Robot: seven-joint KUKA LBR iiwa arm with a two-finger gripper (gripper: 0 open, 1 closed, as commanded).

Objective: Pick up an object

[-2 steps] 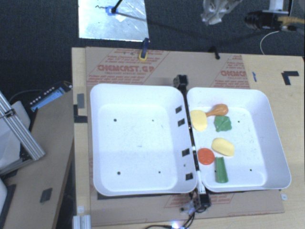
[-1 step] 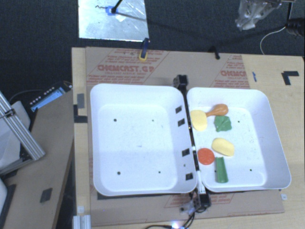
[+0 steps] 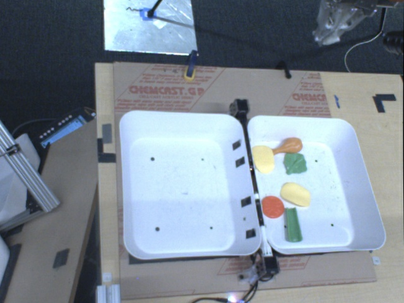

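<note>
The right white bin [image 3: 353, 188] holds several small toy foods along its left half. A brown drumstick [image 3: 287, 146] lies at the top, with a pale yellow piece [image 3: 263, 160] to its left and a green leafy piece [image 3: 295, 163] just below it. Lower down are a yellow lump [image 3: 295, 194], a red disc [image 3: 273, 207] and a green stick [image 3: 292, 225]. My gripper [image 3: 331, 21] hangs at the far upper right, beyond the bench's back edge and well away from both bins, with nothing visibly in it.
The left white bin [image 3: 183, 188] sits beside the right one, joined by a black hinge strip [image 3: 246, 175]. A shiny metal sheet [image 3: 148, 17] lies on the floor at the top. An aluminium frame [image 3: 25, 175] stands at the left edge.
</note>
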